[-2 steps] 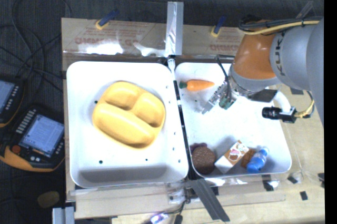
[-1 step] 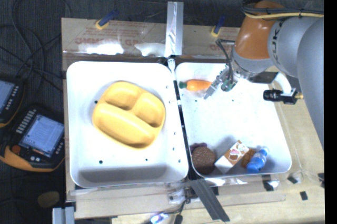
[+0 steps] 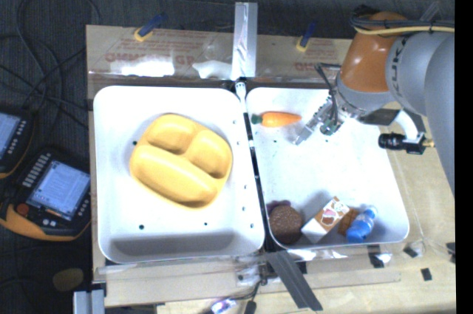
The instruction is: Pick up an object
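**Pincer low over the right bin, beside the carrot**

Nearest the camera, along the six o'clock wall of the right bin (image 3: 399,190), three small things lie in a row: a dark brown round object (image 3: 285,221) at the corner, a small white carton with a printed face (image 3: 328,218) just beside it, and a blue bottle (image 3: 360,225) touching the carton's far side. At about eleven o'clock in the same bin lies an orange carrot (image 3: 278,119) with a green tip, its length running roughly nine to three.

The pincer (image 3: 307,129) sits just at the carrot's three o'clock end — near it, though whether it touches cannot be told. Its metal fingers point down and toward nine o'clock; nothing shows between them, and whether they are spread or pressed together cannot be told. Behind it the grey arm (image 3: 425,72) with its orange band (image 3: 367,63) reaches in from three o'clock.

The left bin (image 3: 118,231) holds a large yellow bread-like object (image 3: 181,159), lying around its middle. Both bins rest on the tabletop (image 3: 100,46), where two blue-and-yellow clamps (image 3: 149,26) sit along the twelve o'clock edge.
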